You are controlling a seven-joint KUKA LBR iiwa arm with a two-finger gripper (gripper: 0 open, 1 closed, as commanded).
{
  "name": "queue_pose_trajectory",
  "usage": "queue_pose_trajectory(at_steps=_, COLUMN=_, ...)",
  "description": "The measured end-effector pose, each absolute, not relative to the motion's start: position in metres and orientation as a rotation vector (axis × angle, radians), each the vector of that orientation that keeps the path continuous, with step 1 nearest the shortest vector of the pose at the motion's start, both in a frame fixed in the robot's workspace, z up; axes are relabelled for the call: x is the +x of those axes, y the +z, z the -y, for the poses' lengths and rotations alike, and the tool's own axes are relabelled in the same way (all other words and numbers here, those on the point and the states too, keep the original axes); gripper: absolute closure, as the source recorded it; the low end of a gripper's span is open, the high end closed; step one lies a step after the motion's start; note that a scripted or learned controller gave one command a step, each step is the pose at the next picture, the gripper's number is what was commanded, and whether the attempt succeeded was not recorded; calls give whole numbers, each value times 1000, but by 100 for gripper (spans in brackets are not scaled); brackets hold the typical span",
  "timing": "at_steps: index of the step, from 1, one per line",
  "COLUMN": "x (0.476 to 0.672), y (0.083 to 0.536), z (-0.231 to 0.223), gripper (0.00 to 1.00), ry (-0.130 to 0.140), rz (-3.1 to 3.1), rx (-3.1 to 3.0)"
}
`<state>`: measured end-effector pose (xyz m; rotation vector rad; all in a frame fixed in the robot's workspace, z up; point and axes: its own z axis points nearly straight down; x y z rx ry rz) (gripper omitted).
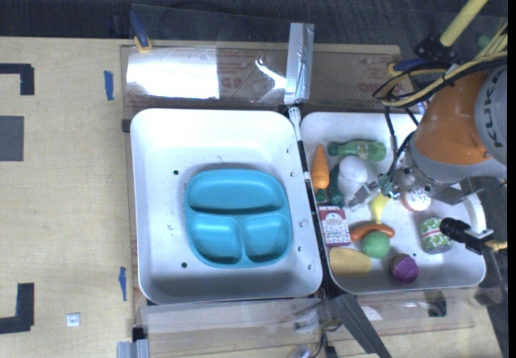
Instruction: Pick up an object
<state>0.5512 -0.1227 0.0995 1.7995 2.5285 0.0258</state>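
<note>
So the gripper [385, 187] sits low in the right bin [468, 272], among the toy food beside a small yellow piece [377, 205]. Honestly can't tell its grip state, too cluttered. Left bin [153, 187] holds a blue divided tray [238, 215].

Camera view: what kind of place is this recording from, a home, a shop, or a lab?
Most likely a robotics lab bench: two white bins on a taped wooden bench, toy food such as a carrot, and a cabled robot arm.

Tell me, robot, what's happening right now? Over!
Gripper low over right bin, nothing seen held. Toy food crowded below: carrot, green ball. Blue tray in left bin.
</note>
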Motion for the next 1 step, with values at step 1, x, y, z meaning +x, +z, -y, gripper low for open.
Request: queue_pose_trajectory(at_steps=1, x=553, y=111, z=124, gripper=100, ry=28, rz=-2520, rx=1798)
